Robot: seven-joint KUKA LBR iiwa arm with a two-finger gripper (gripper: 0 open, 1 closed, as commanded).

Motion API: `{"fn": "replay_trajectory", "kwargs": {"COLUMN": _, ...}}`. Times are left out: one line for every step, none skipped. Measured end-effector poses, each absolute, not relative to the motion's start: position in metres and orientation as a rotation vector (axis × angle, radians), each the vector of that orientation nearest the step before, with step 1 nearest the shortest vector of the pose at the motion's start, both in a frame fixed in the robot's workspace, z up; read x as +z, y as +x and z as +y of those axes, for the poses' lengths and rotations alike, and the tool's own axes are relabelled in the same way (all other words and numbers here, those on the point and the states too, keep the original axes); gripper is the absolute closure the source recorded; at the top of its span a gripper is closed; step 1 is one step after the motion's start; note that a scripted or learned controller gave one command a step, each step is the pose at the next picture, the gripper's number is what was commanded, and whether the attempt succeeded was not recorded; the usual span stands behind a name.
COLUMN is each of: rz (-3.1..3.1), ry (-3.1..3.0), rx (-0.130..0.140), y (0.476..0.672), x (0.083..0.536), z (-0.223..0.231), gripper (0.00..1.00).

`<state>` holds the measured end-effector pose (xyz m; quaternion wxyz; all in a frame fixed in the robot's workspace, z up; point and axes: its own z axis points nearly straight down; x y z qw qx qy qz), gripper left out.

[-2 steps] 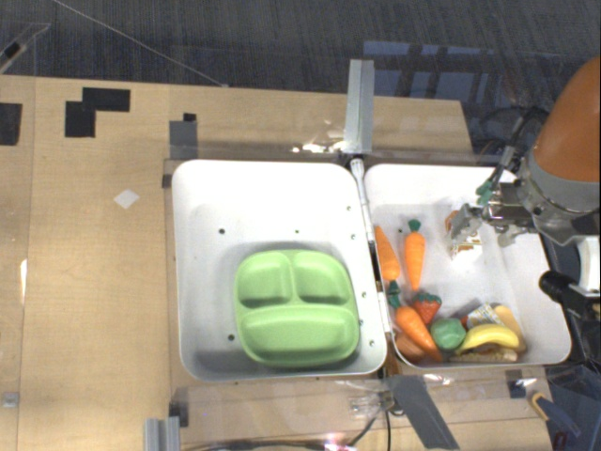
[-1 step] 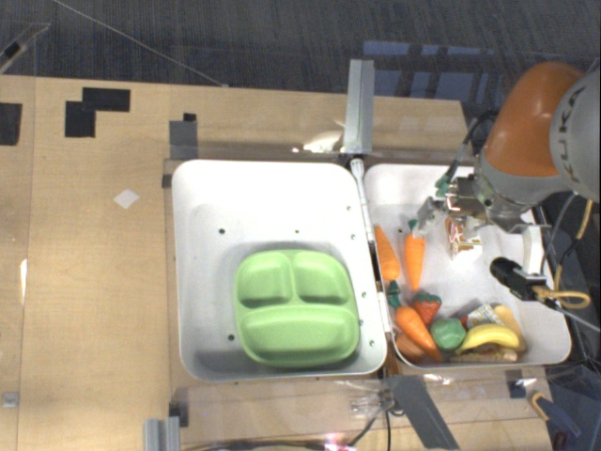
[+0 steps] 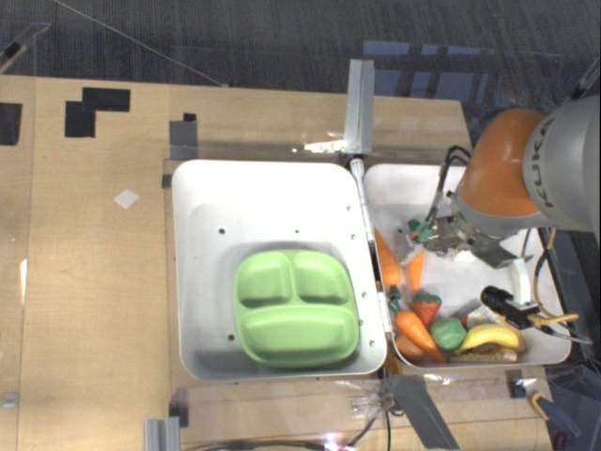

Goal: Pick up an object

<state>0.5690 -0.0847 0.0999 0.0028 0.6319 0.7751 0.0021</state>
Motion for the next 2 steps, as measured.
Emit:
{"fn": "replay_trajectory", "kwargs": {"rz": 2.429, "ry": 1.979, "rx": 0.012, "y": 0.57, "x": 0.111, "z": -0.084, "gripper": 1.0}}
{"fn": "replay_trajectory", "kwargs": {"rz": 2.369, "ry": 2.058, "rx": 0.007, "y": 0.561, "x": 0.218, "z": -0.009, "gripper": 1.0}}
